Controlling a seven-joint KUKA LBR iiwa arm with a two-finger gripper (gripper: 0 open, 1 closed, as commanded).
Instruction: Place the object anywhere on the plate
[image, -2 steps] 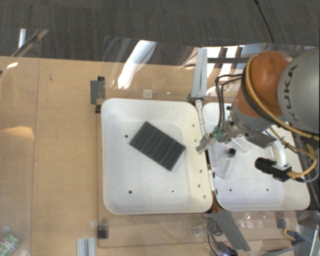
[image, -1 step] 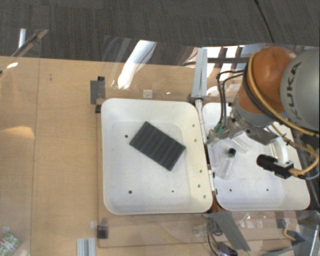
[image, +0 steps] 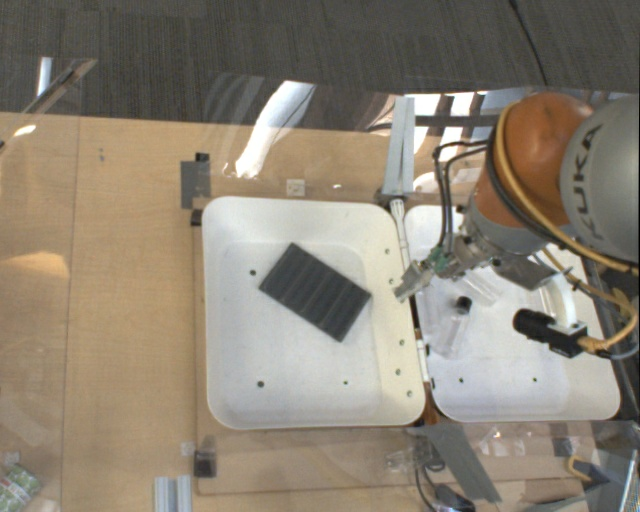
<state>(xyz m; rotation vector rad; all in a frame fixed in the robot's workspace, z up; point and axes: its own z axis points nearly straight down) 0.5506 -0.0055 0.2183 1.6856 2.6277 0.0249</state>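
The dark ribbed plate (image: 315, 291) lies tilted in the left bin (image: 230, 385), toward its upper middle. The arm (image: 555, 160) hangs over the right bin (image: 520, 395), its gripper (image: 425, 272) low near that bin's left edge, grip state impossible to tell. A small clear object (image: 456, 318) rests on the right bin's floor just beside the gripper.

A dark ribbed plate (image: 315, 291) lies flat, angled, in the left bin (image: 230, 380).

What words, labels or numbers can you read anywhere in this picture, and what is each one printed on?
"KUKA": black letters on the grey arm casing at the right edge, running vertically and partly cut off.
The small square tag on the wooden bench above the left white bin is too small to read.
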